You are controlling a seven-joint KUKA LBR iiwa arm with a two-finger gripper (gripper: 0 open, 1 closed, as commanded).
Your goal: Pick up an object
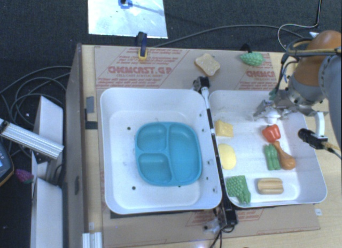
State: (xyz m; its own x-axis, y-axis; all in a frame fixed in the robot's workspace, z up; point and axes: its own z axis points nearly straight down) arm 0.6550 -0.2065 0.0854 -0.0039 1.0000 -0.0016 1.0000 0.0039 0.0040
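The right bin (312, 180) holds several toy foods: a red pepper (271, 132), a green bean pod (272, 157), a brown drumstick (285, 156), a hot dog bun (270, 186), a green bumpy vegetable (238, 188), a yellow round piece (227, 156) and a yellow cheese wedge (224, 129). My gripper (271, 113) hangs low over the far right part of this bin, just above the red pepper. Nothing shows as held in it.
The left bin (120, 108) carries a blue divided plate (168, 153). On the cardboard behind the bins lie a bread slice (207, 64) and a green leafy toy (251, 58). A clamp (142, 46) sits at the far edge. Cables run along the right bin's side.
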